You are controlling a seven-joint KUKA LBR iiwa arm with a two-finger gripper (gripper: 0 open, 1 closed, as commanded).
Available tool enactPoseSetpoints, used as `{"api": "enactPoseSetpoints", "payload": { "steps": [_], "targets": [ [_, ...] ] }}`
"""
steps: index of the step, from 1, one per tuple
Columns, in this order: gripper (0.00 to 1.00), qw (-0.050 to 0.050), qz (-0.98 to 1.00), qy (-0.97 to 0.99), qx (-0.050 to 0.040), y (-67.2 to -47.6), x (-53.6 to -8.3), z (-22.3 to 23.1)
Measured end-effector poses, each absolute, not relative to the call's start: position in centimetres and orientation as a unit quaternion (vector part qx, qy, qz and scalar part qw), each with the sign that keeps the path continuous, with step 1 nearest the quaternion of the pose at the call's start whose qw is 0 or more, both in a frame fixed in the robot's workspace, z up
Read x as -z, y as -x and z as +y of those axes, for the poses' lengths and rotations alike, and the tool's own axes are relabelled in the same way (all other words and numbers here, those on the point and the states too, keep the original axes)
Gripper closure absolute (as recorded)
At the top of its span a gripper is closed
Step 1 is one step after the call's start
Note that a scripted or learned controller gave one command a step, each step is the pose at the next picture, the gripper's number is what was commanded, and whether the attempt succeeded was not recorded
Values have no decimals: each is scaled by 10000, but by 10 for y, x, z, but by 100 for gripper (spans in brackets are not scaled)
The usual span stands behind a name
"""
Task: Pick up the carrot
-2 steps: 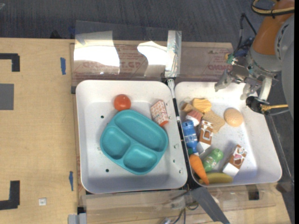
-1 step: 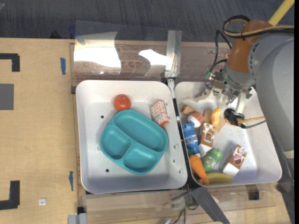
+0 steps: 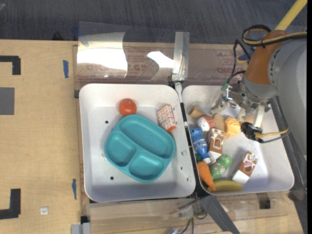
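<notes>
**Bench, boards and dark floor**

A dark grey carpeted floor (image 3: 146, 6) runs across the top of the frame. Below it, at left, lies a pale wooden board (image 3: 36, 130) marked with black corner shapes (image 3: 12, 65) and short strips of blue tape (image 3: 66, 68). At upper centre a clear plastic sheet (image 3: 126, 55) catches bright glare over brown cardboard (image 3: 209, 65). A yellow pole (image 3: 295, 9) slants through the upper right corner.
</notes>
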State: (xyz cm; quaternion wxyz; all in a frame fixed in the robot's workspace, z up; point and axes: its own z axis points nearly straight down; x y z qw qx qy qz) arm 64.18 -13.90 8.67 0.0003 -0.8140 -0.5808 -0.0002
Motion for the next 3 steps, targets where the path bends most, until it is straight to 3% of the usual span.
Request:
{"api": "enactPoseSetpoints", "payload": {
  "steps": [1,2,3],
  "targets": [
    [0,-2,-4599,8880,14,-584,-87,-163],
    [0,-23,-5704,8213,25,-545,-88,-167],
    [0,-49,-7275,6860,21,-560,-88,-175]
  ]
}}
